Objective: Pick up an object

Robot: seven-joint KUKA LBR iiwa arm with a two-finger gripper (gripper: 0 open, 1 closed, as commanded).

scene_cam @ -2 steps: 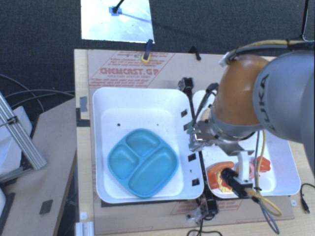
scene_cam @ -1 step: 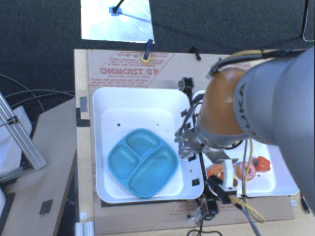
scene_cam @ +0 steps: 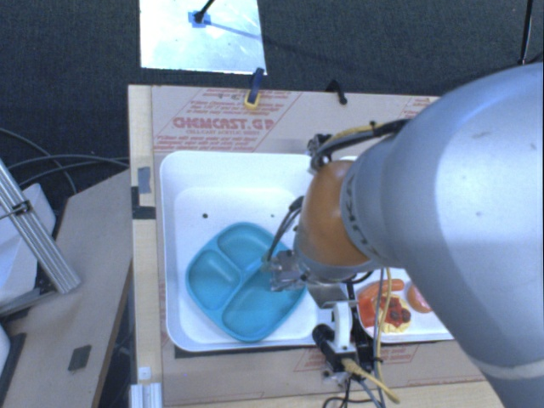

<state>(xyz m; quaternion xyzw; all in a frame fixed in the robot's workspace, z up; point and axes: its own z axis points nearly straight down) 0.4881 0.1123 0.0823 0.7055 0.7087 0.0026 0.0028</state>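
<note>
- Grey arm (scene_cam: 450, 219) filling the right half of the camera view, reaching in from the right, with its orange band (scene_cam: 327, 215) sitting above the wrist and over the inner edge of the left bin.
- Hand (scene_cam: 285, 274) low over the left white bin (scene_cam: 170, 253), at the right-hand edge of the blue tray; grip impossible to judge from this slant, since the wrist hides most of it, and nothing visibly held.
- Blue divided tray (scene_cam: 242, 283) lying flat on the floor of the left bin, turned at an angle, three compartments showing: one upper, one at the left, one larger at the lower right.
- Tray's right rim just under or touching the metal parts of the hand; contact not clear.
- Small dark speck (scene_cam: 206, 217) on the bin floor above the tray, well apart from it.
- In the right white bin (scene_cam: 425, 334), mostly hidden beneath the arm, a red and yellow item (scene_cam: 391, 308) near the front wall, with a pinkish ring-like piece (scene_cam: 418, 297) just beside it; shapes too covered to name.
- Cables (scene_cam: 348, 359) hanging from the wrist down past the front rims of the bins, with a white connector and yellowish strands near the bottom edge.
- Counter (scene_cam: 225, 121) covered with brown printed cardboard beneath both bins; a yellow and blue clip (scene_cam: 253, 92) at its far edge.
- Shiny square sheet (scene_cam: 200, 24) beyond the counter on dark carpet.
</note>
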